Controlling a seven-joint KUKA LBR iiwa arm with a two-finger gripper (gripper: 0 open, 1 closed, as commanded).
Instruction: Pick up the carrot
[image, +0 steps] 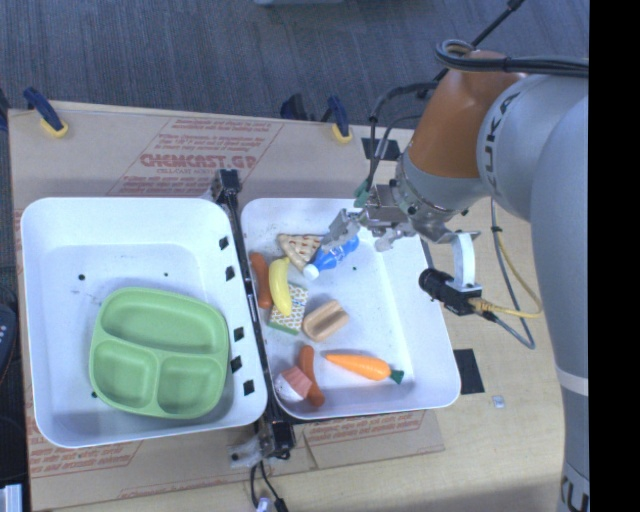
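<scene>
The gripper (352, 225) is hovering over the right bin's (425, 330) far end, just above a blue bottle (333, 254); whether its pincer is apart or together I cannot tell. The carrot (358, 366), orange with a green tip, is lying flat near the bin's front edge among other toy foods. A green divided plate (158, 352) is sitting in the left bin (60, 250).
</scene>
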